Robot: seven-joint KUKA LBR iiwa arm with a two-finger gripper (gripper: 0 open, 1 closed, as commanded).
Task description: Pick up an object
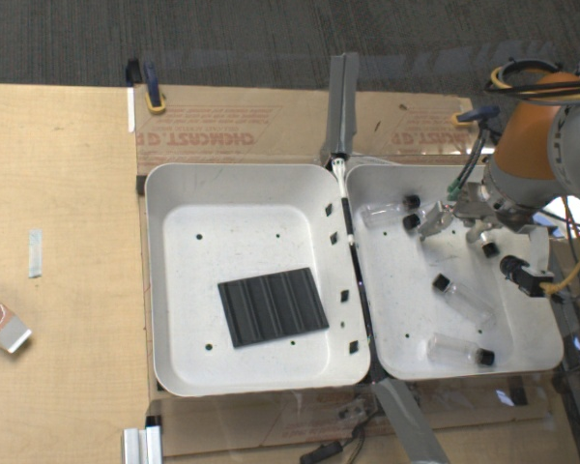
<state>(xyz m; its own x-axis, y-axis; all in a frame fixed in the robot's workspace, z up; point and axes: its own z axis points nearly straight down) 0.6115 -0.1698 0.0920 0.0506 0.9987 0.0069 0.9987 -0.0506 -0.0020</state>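
Observation:
A dark ribbed rectangular pad (273, 306) lies flat in the left bin (174, 259). Several small clear vials with black caps are scattered in the right bin (396, 356): one (443, 284) near the middle, one (464, 352) by the front wall, and one (409, 204) at the back left. My gripper (457, 228) hangs over the back of the right bin, open, with its fingers (433, 223) spread and nothing visible between them. Another capped vial (488, 249) lies just right of it.
The grey divider post (342, 104) stands between the bins at the back. On the bench to the left lie a small tube (2, 325) and a grey strip (35, 254). Cables and a black fitting (522, 274) hang by the right bin's wall.

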